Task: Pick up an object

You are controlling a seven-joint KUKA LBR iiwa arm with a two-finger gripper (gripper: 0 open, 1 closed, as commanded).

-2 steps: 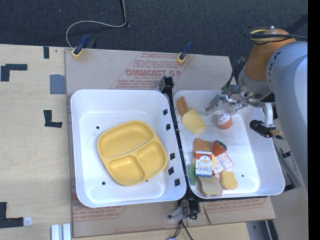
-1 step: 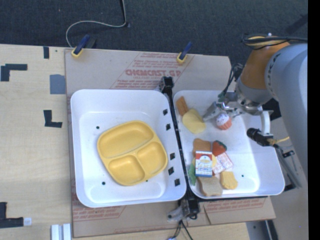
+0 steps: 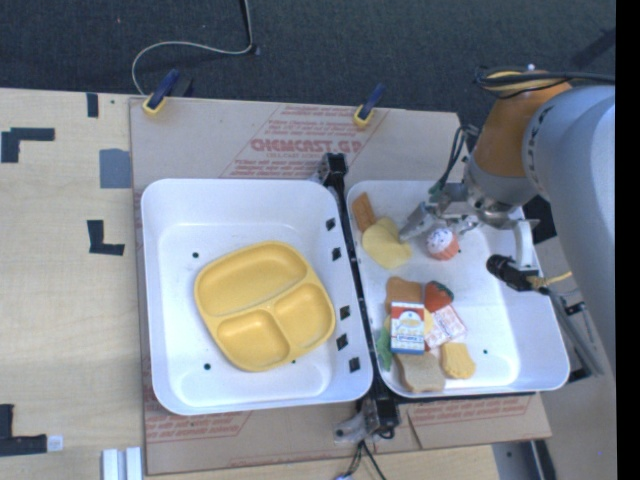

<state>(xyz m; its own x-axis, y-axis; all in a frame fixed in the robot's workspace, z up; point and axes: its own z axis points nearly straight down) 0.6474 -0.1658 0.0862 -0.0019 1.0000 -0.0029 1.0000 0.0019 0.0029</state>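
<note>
Gripper: carried on the grey arm with its orange band, entered from the right and lowered over the far half of the right bin. The state of its jaws cannot be told; nothing is seen held.

Round red-and-white object: seen directly beneath the gripper, near the bin's far edge.

Pale yellow lump: lodged beside the bin's left wall, just left of the gripper. A small orange piece is placed in the far left corner.

Cluster at the near edge: red strawberry-like item, small carton, brown slice, yellow biscuit-like piece, packed touching.

Left bin: a yellow divided plate is laid at its centre, turned askew.

Bench: both bins are set on a cardboard sheet, held at its far edge by two clamps. Light wood surface to the left bears dark tape marks. Dark carpet lies beyond, crossed by a cable.
</note>
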